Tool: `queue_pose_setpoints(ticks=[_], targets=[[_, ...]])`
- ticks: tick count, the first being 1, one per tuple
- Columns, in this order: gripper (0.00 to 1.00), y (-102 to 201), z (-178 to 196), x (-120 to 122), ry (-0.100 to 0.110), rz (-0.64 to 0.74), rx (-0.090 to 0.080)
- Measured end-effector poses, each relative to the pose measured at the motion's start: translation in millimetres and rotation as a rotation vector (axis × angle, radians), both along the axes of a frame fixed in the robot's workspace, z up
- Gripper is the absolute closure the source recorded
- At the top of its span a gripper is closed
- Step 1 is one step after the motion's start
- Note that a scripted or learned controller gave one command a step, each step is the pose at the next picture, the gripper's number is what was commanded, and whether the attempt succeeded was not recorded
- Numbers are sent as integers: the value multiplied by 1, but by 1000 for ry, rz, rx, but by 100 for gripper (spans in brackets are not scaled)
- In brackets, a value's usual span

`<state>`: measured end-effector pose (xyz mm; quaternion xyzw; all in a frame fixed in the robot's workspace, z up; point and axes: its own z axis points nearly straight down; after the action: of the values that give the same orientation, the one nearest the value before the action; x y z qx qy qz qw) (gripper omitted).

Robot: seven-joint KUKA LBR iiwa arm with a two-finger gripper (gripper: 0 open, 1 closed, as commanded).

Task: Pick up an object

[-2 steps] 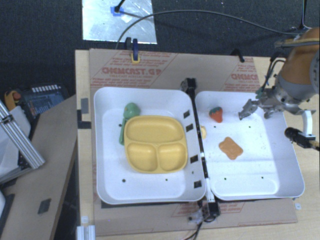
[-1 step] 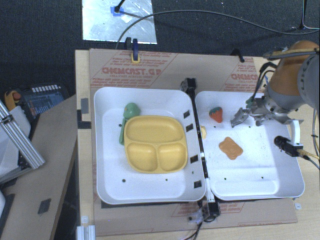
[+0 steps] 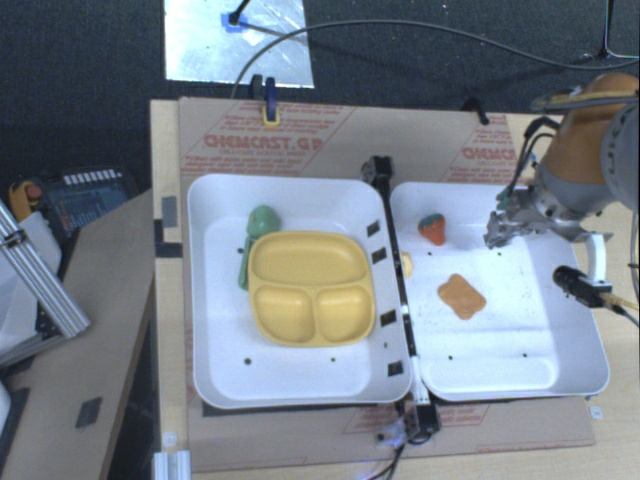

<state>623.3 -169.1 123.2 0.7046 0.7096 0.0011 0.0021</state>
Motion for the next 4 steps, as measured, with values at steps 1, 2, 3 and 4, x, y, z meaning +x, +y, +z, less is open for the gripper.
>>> queue_pose_setpoints(ticks=[1, 2, 3, 4], targets=[[100, 0, 45, -3, -1, -2, 0], [100, 9, 105, -2, -3, -1, 0], [100, 9, 131, -1, 0, -1, 0], [100, 53, 121, -17, 5, 1, 3]])
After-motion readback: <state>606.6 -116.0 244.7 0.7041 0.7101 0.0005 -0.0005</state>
